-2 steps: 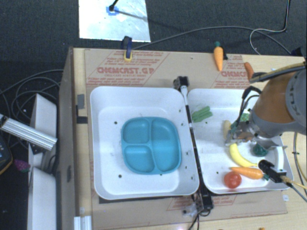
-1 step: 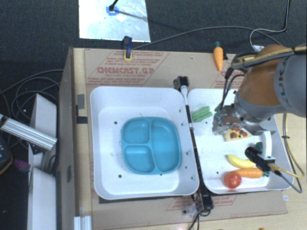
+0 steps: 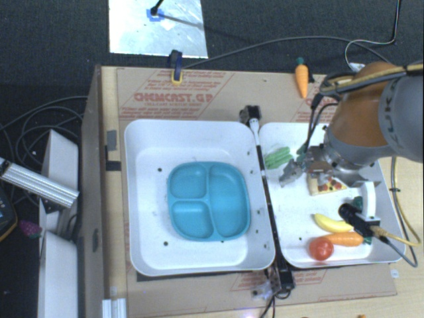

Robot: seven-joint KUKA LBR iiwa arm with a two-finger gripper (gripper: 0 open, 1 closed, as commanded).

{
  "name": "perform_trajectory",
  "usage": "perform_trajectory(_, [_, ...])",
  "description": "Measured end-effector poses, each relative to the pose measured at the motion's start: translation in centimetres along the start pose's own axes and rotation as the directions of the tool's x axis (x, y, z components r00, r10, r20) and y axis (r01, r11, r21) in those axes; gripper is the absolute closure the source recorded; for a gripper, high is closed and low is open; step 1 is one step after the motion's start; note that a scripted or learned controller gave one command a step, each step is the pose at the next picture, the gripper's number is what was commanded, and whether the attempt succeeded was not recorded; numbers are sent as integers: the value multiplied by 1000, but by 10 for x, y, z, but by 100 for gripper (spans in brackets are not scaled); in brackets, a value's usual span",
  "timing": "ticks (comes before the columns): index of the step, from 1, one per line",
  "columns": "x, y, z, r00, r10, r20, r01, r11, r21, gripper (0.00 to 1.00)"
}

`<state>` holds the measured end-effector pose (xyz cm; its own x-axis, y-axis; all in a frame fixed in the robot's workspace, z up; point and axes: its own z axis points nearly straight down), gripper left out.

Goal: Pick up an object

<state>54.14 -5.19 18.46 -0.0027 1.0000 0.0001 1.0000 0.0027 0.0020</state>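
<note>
Camera view, looking down at a slant, takes in two shallow white bins side by side on the bench. The left bin [image 3: 142, 197] holds a blue divided plate [image 3: 209, 201], lying flat near its middle. The right bin [image 3: 291, 244] holds the toy foods.

The grey arm with its orange band reaches in from the right. The gripper [image 3: 289, 173] sits low over the left part of the right bin, close to the wall where the two bins meet. Whether it is open or closed cannot be told from this angle.

A green toy vegetable [image 3: 277, 156] lies just beside the gripper on its far side, close to the bin's left wall; whether the two touch cannot be judged. A pale toy slice with red and yellow topping [image 3: 324, 186] lies to the gripper's right, partly under the wrist.

Nearer in the bin, a yellow banana [image 3: 329, 222] lies just on the far side of an orange carrot [image 3: 348, 239]. A red tomato [image 3: 321, 248] rests at the carrot's left end, by the near wall. A second carrot [image 3: 302, 79] lies outside the bins, on the far side of the bench.
</note>
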Motion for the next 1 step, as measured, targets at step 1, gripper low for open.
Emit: perform_trajectory(1, [-51, 17, 23, 1000, 1, 2, -1, 1000, 1, 0])
